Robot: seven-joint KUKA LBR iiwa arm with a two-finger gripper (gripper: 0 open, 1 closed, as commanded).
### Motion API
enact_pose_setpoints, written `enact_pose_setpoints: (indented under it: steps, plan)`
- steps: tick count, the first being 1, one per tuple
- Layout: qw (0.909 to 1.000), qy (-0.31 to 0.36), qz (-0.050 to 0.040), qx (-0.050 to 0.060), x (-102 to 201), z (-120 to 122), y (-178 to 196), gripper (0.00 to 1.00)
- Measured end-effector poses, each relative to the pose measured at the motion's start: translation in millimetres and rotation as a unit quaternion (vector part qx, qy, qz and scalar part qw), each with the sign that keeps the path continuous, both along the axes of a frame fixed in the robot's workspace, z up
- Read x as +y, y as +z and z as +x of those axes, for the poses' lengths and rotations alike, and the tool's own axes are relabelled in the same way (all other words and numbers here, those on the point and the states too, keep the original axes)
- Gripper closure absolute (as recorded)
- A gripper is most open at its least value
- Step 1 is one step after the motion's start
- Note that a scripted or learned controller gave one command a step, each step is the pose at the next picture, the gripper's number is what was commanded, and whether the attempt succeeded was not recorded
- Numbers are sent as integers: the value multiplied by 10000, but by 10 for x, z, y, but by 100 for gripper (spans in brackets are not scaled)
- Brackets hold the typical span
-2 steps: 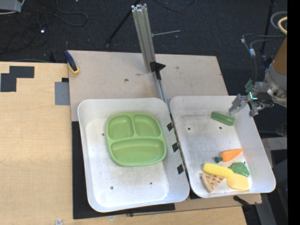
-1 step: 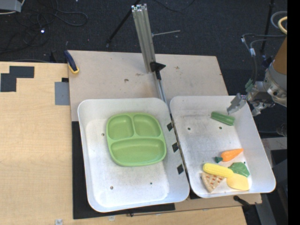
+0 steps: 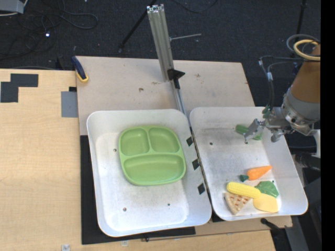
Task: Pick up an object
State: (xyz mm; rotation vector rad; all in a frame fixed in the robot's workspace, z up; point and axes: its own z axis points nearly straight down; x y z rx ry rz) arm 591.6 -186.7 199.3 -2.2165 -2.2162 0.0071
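Basically, our hand [image 3: 260, 130] sat over the right bin [image 3: 220, 156], grip state unclear; a green piece [image 3: 242, 129] just beside it.

No readable text, label, brand, number or sign shows on any surface in the camera view.

A dark carpeted floor [image 3: 104, 14] fills the top, strewn with black cables [image 3: 68, 9]. A pale wooden board [image 3: 209, 85] lies under the bins, beside a light wood tabletop [image 3: 36, 166] on the left bearing grey and black squares. An aluminium post [image 3: 161, 41] rises from the board, tilted.
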Motion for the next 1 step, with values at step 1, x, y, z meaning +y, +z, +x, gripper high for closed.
enact_pose_setpoints:
  steps: [1]
  plan:
    - [10000,4,4,3,82,-15,-630,0]
